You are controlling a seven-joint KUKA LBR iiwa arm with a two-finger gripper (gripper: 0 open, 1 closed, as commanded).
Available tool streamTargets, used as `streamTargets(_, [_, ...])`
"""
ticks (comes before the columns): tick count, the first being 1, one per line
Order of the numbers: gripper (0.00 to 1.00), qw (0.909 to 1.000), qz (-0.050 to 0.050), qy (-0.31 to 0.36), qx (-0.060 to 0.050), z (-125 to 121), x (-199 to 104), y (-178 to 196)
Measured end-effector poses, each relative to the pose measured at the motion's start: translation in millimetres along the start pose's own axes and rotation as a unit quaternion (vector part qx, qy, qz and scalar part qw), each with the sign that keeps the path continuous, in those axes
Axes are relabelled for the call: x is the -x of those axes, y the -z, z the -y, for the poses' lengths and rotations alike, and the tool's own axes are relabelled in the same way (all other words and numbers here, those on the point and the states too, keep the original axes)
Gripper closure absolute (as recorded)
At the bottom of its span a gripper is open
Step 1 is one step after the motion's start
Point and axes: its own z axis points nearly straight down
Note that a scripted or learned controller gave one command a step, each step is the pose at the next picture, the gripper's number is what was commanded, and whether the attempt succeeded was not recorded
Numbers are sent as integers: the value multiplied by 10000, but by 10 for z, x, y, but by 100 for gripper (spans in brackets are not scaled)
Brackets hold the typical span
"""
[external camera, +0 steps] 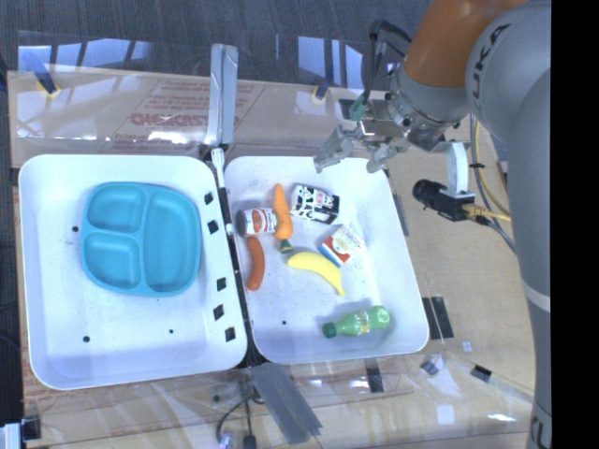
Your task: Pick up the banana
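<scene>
early in the task: approach step, nothing grasped yet. hand (354,157) poised above the far rim of the right bin (398,340), fingers spread apart and holding nothing, grey arm (510,73) reaching in from the right with its orange band up high.

banana (316,271) lying flat on the floor of the right bin, near the middle, running on a slant from upper left to lower right. well apart from the hand, nearer the camera side of the bin.

crowded around it: orange carrot (281,215) just beyond its upper-left tip, perhaps touching there, hard to tell. small red and white packet (343,245) just beside its upper edge. sausage (255,263) off to the left, near the bin wall. green bottle (357,323) lying on its side nearer the front, apart from the banana. black and white carton (314,204) and a small can (256,221) further back. blue divided plate (142,238) in the left bin (47,363), out of the way.

next move, as judged: travel over the middle of the bin, turn the wrist so the fingers straddle the banana across its narrow width, then descend at its mid-length. tight clearance on the packet side, so a finger could easily land on the packet or nudge the carrot. smooth curved skin, likely to slip or roll if pinched near a tip.
</scene>
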Motion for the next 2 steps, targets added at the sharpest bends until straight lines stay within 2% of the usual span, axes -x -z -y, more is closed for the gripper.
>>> streamTargets(1, [0,9992,-4,405,1,692,157,-1716])
streamTargets(2, [0,9977,-9,679,85,776,348,-1836])
